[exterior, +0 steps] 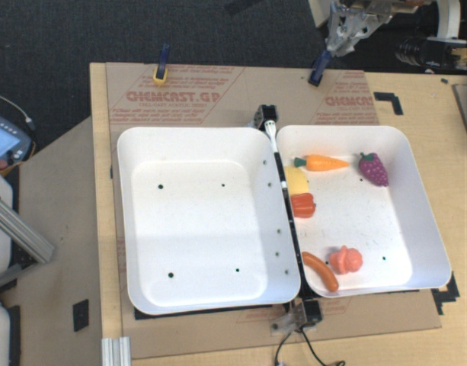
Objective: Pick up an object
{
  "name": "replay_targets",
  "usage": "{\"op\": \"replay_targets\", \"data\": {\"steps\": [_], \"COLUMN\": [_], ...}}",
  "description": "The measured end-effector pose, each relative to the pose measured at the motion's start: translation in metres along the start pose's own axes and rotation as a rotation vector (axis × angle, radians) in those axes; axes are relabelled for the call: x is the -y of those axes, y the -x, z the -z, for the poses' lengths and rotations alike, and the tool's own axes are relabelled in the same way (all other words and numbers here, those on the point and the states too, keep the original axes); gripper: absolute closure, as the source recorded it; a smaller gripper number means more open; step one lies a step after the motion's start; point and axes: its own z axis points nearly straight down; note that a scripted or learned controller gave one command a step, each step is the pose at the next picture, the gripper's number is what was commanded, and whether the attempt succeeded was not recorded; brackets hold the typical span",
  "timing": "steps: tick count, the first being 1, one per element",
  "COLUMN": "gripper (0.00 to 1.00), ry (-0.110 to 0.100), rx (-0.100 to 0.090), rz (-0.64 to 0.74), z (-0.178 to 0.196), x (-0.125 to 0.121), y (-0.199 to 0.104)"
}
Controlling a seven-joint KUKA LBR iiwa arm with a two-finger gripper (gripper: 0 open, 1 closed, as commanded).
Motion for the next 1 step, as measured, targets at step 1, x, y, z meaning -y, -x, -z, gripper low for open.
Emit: {"op": "replay_targets", "data": {"steps": [1], "gripper": [1.0], "ry": [0.001], "rx": [0.0], "rz": [0.0], "z": [0.01], "x": [-0.0001], "y": [-0.0182]}}
